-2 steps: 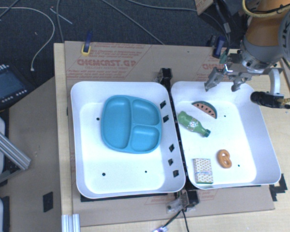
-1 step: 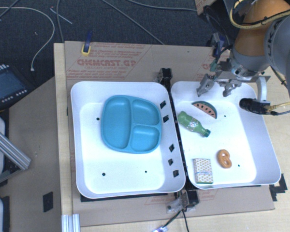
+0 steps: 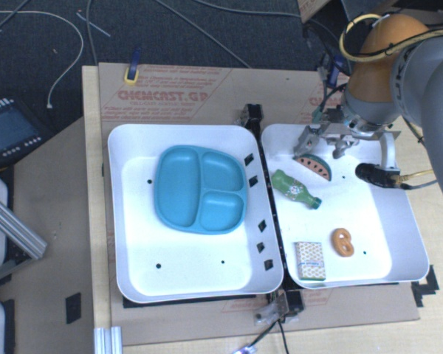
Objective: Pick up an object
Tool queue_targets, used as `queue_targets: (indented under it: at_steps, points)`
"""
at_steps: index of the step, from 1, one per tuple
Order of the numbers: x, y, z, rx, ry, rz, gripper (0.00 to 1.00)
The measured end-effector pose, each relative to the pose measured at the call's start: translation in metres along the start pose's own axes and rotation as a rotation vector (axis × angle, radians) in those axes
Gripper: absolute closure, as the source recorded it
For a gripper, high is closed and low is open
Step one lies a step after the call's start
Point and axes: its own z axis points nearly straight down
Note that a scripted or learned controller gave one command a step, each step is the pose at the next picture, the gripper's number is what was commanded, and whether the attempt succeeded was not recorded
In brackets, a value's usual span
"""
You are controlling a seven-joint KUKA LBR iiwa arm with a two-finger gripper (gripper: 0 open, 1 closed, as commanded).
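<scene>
A dark carpet strewn with pale cables surrounds the table (image 3: pixel 96 220), whose top is covered by a sheet of printed cardboard (image 3: pixel 173 87) bearing two shallow white bins side by side.

The gripper (image 3: pixel 323 141) hangs low over the far end of the right bin (image 3: pixel 391 227), its two fingers (image 3: pixel 307 140) spread apart, with nothing between them. Just below the fingers lies a watermelon slice (image 3: pixel 314 167), a small curved wedge whose long axis runs from upper left to lower right. Just beside it, toward the bin's left wall, lies a green bottle (image 3: pixel 294 189) on its side; its long axis also slants from upper left to lower right, with the narrow neck pointing to the lower right. Nearer the front of the bin sit a small pretzel (image 3: pixel 342 242) and, close to the front left corner, a pale rectangular box (image 3: pixel 309 260) lying flat.

The left bin (image 3: pixel 133 257) holds a blue divided plate (image 3: pixel 201 189) near its middle. Above the gripper, the arm (image 3: pixel 399 57) shows its orange band and grey body, reaching in from the right.
</scene>
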Motion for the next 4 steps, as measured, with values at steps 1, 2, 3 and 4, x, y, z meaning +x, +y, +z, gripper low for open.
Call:
queue_targets:
  at_steps: [1,2,3,4]
  points:
    - [0.0,0.002,-0.014,-0.006,0.0,0.0,1.0]
    - [0.003,0.002,-0.079,-0.012,-0.002,-0.001,1.0]
    - [0.003,0.002,-0.077,-0.006,-0.001,-0.001,1.0]
    - [0.061,-0.011,-0.091,-0.004,0.002,-0.006,1.0]
